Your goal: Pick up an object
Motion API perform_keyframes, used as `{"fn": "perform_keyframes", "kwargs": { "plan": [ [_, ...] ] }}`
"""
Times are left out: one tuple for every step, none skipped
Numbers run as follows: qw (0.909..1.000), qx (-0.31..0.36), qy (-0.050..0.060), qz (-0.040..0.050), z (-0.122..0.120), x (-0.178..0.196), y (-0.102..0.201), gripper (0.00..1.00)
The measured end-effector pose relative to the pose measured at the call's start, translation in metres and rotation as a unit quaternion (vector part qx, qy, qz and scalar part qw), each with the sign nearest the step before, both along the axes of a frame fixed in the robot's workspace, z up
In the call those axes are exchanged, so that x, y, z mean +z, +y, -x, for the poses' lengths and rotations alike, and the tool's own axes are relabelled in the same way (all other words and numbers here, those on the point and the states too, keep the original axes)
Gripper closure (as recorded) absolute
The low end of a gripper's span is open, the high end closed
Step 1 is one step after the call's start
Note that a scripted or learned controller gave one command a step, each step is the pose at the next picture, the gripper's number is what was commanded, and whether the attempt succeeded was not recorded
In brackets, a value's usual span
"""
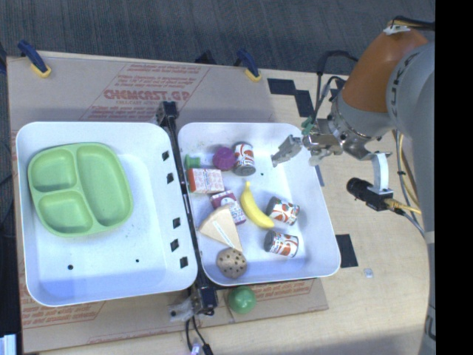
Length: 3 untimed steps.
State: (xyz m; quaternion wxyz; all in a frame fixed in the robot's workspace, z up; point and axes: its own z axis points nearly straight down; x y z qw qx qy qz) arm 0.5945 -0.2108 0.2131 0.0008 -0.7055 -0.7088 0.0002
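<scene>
My gripper point(299, 148) hangs above the upper right corner of the right bin point(325, 231), fingers apart with nothing between them. Below and left of it lie the bin's objects: a red-and-white can point(244, 158) beside a purple ball point(224, 156), a yellow banana point(255, 207), two more small cans point(283, 212) point(283, 244), a pale cheese wedge point(220, 230), a speckled brown ball point(231, 262), a red-and-white box point(205, 180) and a smaller packet point(230, 205). The nearest thing to the gripper is the upright can by the purple ball.
The left bin point(96, 265) holds a green divided plate point(77, 187). A green ball point(240, 299) lies outside the bins at the front edge. A black clip divider point(177, 191) runs between the bins. Cables and a black fitting point(369, 192) sit right of the right bin.
</scene>
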Motion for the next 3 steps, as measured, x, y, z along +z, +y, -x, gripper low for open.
{"fn": "perform_keyframes", "kwargs": {
  "plan": [
    [1.0000,0.000,0.000,0.0000,0.0000,0.0000,0.0000,0.00],
    [1.0000,0.000,0.000,0.0000,0.0000,0.0000,0.0000,0.00],
    [1.0000,0.000,0.000,0.0000,0.0000,0.0000,0.0000,0.00]
  ]
}}
